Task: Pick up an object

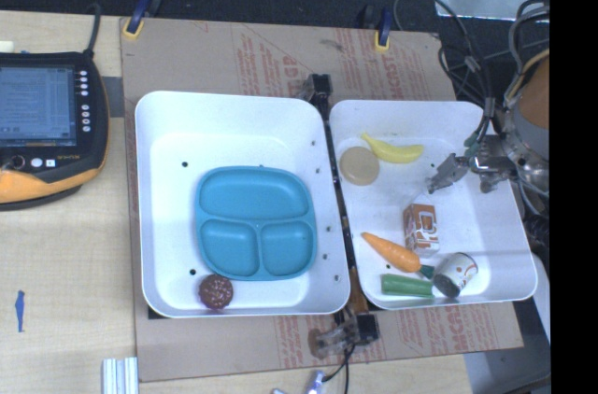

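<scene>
The right bin (486, 289) holds a yellow banana (393, 149), a tan round disc (359, 165), a brown-and-white box (422, 227), an orange carrot (391, 252), a green piece (405, 286) and a grey-white can (455, 274) lying on its side. My gripper (464, 172) hangs over the right part of this bin, right of the banana and above the box. Its fingers are spread and nothing sits between them.
The left bin (159, 196) carries a blue divided tray (254, 221) and a small dark red round item (216, 291) at its front. A tablet-like controller (42, 126) lies on the bench at the far left. Cables trail behind the right bin.
</scene>
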`<state>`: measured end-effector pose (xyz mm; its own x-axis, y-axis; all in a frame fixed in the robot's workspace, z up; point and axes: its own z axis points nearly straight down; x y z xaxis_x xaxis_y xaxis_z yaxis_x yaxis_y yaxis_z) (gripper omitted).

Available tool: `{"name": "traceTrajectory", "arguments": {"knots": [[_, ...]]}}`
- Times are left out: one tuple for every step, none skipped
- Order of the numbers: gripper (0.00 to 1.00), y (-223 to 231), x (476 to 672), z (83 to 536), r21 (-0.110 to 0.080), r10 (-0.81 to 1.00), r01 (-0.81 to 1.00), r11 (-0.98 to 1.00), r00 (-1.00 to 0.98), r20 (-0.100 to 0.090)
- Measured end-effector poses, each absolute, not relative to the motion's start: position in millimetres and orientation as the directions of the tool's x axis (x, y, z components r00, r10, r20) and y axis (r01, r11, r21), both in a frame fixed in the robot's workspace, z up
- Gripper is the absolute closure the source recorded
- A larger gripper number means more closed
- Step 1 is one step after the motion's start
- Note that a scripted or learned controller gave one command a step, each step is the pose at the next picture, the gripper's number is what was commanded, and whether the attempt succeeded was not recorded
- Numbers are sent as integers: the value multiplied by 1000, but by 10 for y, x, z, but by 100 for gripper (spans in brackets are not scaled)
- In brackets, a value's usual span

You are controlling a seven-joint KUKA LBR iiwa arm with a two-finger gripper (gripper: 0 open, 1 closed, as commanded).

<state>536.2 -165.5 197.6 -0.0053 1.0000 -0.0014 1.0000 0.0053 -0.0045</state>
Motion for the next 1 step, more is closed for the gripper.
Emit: {"name": "traceTrajectory", "arguments": {"knots": [[0,-1177,5220,1017,-5,1000,1000,7,-7,-1]]}}
